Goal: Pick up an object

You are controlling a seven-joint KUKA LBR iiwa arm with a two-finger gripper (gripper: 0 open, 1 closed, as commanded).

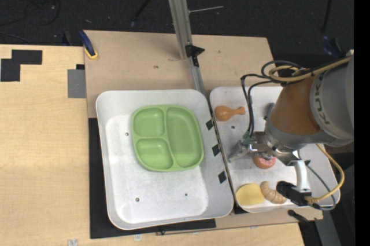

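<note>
Pink object (265, 162) under jaws (261, 153), jaw state unclear, yellow piece (249, 195), orange gourd (228, 113) nearby

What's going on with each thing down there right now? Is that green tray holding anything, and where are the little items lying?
Green three-compartment plastic tray: flat in the left white bin, nothing in its compartments.
Orange pear-shaped toy: lying on its side in the right white bin.
Pink round item: on the bin floor, under the gripper.
Yellow round piece: at the bin's near edge.
Tan curved piece: beside the yellow one.
</note>
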